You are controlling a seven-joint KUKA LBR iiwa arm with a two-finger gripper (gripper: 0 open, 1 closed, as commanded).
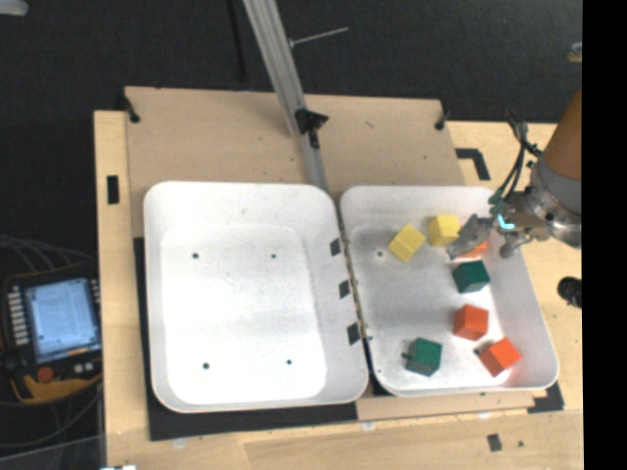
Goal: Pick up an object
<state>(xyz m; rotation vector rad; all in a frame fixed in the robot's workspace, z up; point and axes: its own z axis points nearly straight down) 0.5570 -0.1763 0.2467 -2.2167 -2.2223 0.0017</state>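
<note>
The gripper [474, 239] is seen at three o'clock in the right bin [392, 375], above an orange block [479, 248]; its grip cannot be told.

Two bins sit side by side on the bench [113, 262], the left bin [240, 292] beside the right bin [387, 370], which holds six blocks. The gripper [480, 235] hangs over the right bin's far right part. Just left of its fingers [468, 238] lie two blocks [443, 228] [406, 243]; just before them sits a third [471, 276], with two more [471, 321] [499, 355] nearer the front. The sixth [423, 355] lies front-left of the fingers. A pendant [54, 326] rests well left of the bins, and a rail [279, 62] rises behind them.
</note>
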